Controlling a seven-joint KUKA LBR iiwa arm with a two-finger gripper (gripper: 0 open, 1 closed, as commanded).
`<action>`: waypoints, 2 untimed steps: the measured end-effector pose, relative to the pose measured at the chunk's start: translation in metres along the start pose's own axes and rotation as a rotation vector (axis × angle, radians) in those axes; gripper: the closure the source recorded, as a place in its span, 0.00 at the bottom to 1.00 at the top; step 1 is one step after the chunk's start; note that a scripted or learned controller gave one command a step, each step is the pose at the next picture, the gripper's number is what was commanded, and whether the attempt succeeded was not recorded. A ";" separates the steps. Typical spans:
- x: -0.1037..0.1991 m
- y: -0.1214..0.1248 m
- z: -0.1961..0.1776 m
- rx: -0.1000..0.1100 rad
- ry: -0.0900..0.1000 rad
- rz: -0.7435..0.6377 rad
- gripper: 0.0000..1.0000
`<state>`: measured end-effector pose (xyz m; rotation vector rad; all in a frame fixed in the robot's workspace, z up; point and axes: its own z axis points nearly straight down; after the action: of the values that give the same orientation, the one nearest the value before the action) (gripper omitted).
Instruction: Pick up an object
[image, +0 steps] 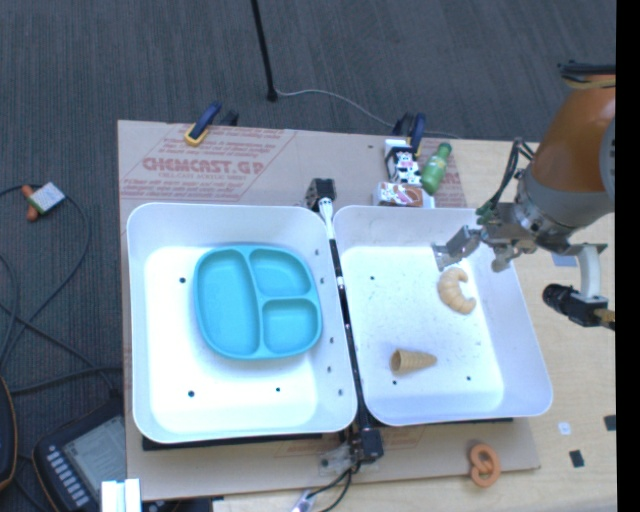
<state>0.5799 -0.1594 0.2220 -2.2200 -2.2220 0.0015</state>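
While above croissant (457, 290), gripper (452, 250), right bin (520, 340)

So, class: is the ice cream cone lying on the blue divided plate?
No: the ice cream cone lies in the right bin, while the blue plate sits in the left bin.

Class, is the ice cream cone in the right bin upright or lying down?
Lying down: the ice cream cone rests on its side on the right bin floor.

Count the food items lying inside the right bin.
2: a croissant near the bin's far right side, just below the gripper, and an ice-cream cone nearer the front middle.
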 end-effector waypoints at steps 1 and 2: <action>0.023 -0.019 0.131 -0.002 0.000 0.000 0.00; 0.058 0.091 0.134 -0.009 -0.002 -0.001 0.00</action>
<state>0.6706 -0.1011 0.0876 -2.2239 -2.2290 -0.0070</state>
